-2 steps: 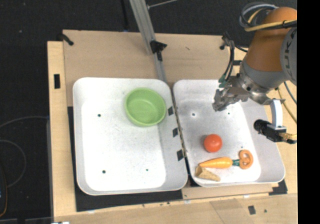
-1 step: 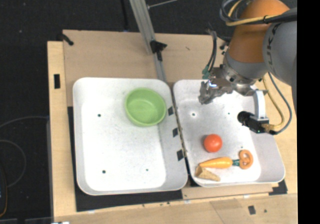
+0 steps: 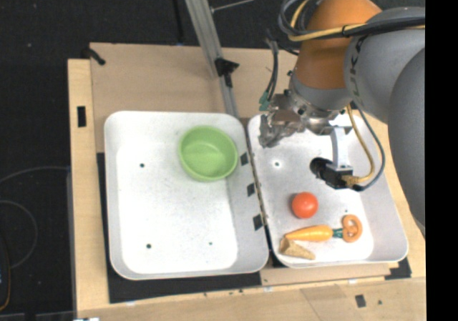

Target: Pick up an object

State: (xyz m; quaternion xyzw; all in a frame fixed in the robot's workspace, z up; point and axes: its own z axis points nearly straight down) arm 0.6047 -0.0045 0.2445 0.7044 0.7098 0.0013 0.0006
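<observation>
While the arm (image 3: 372, 48) bends in from the right, its gripper (image 3: 270, 131) hangs over the right bin (image 3: 379, 241)'s far-left corner, finger state unreadable; the tan bench (image 3: 143, 76) sits on dark floor.

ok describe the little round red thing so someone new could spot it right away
Look in the right-hand white bin, toward its near end. The red ball-like object lies on its own just above the orange carrot and the pretzel-shaped piece. It is the one plain round, solid red item there.

Grey arm (image 3: 390, 62), orange band (image 3: 333, 26), looped cables (image 3: 300, 8).
</observation>
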